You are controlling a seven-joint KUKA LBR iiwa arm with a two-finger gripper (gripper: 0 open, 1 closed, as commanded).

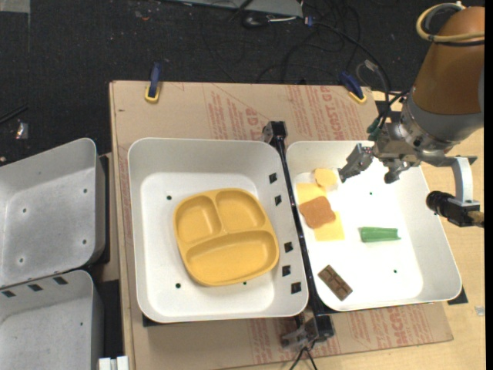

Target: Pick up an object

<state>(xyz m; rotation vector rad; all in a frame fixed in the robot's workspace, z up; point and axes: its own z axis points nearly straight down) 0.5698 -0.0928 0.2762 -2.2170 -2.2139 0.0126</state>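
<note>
The right bin holds a small yellow piece, a brown slab lying on a yellow slice, a green piece and a dark brown bar. My gripper hangs over the bin's far part, to the right of the small yellow piece. Its two dark fingers stand spread apart with nothing between them.
The left bin holds a yellow divided tray. A black divider runs between the bins. Blue-and-yellow clamps hold the cardboard at the back. Grey lids lie at the far left.
</note>
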